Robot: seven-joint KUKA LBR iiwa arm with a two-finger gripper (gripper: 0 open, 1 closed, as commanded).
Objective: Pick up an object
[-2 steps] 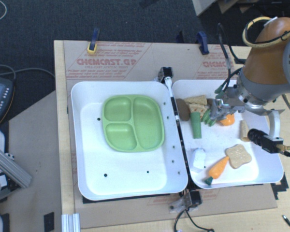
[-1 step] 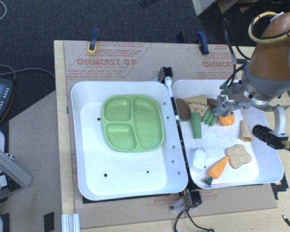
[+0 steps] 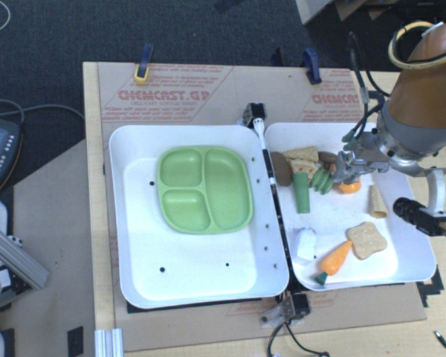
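Nearest me in the right bin (image 3: 416, 274) lie a toy carrot (image 3: 333, 261) and a slice of toast (image 3: 366, 239), touching at the carrot's blunt end, with a small pale piece (image 3: 305, 243) just to their left. Further in, a green stick (image 3: 302, 193) lies lengthwise beside a dark brown item (image 3: 282, 169), and a cracker-like piece (image 3: 302, 157) sits by the far wall. The left bin (image 3: 134, 259) carries a green divided tray (image 3: 205, 189). My claw (image 3: 345, 171) is low over the cluster of green pods (image 3: 322, 179) and a small orange piece (image 3: 348, 187); from this angle I cannot tell how it stands or whether anything sits in it. I judge this to be the reach-and-grasp step, with nothing lifted yet. The next move, as I see it, calls for closing on one item in that crowded patch and rising straight up; the pods and the orange piece lie so close together that a clean single pick looks doubtful.
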